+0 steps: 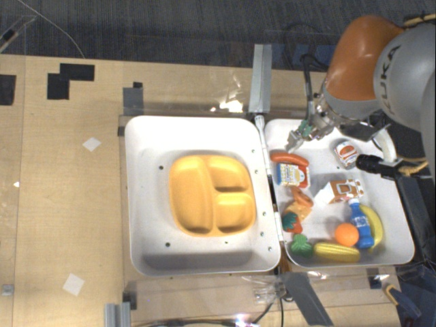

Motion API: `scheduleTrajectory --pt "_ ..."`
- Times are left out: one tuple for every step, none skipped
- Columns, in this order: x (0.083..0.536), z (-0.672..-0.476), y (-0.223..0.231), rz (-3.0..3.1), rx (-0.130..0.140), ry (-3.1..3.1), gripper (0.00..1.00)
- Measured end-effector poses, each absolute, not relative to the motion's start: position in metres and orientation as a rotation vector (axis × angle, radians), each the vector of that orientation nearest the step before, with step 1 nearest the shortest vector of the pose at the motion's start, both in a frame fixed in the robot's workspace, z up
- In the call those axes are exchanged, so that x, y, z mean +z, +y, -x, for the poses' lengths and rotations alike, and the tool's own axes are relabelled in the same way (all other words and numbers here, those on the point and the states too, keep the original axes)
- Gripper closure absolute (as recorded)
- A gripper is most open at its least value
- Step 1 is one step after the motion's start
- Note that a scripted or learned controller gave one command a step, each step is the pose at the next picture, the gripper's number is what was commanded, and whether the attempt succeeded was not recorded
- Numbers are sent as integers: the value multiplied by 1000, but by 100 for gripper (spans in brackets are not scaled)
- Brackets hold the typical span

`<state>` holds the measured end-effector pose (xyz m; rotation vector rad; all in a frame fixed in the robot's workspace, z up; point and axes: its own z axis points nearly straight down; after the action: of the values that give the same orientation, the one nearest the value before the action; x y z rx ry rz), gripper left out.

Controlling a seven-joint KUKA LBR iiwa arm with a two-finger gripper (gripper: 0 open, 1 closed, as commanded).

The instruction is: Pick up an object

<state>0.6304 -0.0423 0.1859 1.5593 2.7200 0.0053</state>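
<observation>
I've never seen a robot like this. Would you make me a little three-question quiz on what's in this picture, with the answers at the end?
1. True or false: the yellow divided tray lies in the left bin.
2. Which toy lies against the near wall of the right bin? A) corn cob B) hot dog C) small carton
3. Fill in: the orange ball sits beside a blue ____.

Key
1. True.
2. A: the corn cob lies at the near wall; the hot dog is farther back, near the gripper.
3. Bottle: the blue bottle lies next to a banana.
</observation>
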Motion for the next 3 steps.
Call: scheduleTrajectory --pt "111 -569 -115 -1563 -6 2731 100" --pt "113 -571 -112 -1556 0 2731 0" --pt "86 -668 -93 -1583 -9 2726 0"
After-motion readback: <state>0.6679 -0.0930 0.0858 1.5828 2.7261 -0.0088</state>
